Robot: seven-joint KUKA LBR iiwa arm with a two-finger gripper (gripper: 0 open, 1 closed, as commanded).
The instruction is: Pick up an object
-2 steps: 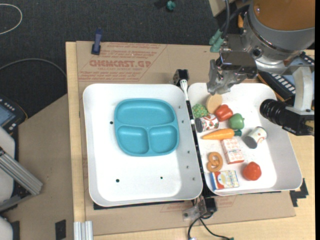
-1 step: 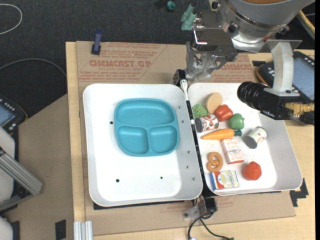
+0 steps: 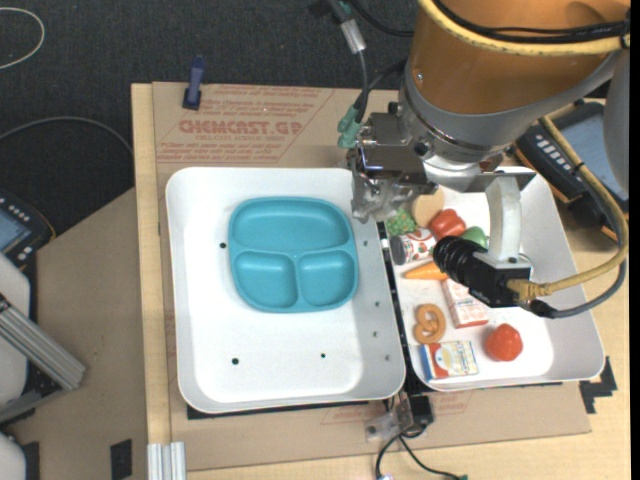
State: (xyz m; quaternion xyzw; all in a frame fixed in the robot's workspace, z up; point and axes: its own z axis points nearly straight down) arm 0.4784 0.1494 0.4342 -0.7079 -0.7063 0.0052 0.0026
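The tool (image 3: 378, 190) hangs at the upper edge of the right bin (image 3: 570, 358), over crowded toy food; its finger state cannot be told. It may nudge the tomato (image 3: 504, 342), pretzel (image 3: 430, 321) or carrot (image 3: 428, 272) and clip the rim. The cardboard-covered tabletop (image 3: 250, 123) stands on dark carpet (image 3: 80, 48).

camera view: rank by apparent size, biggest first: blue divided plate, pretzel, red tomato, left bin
1. left bin
2. blue divided plate
3. red tomato and pretzel: these look about alike, so I won't rank them against each other.
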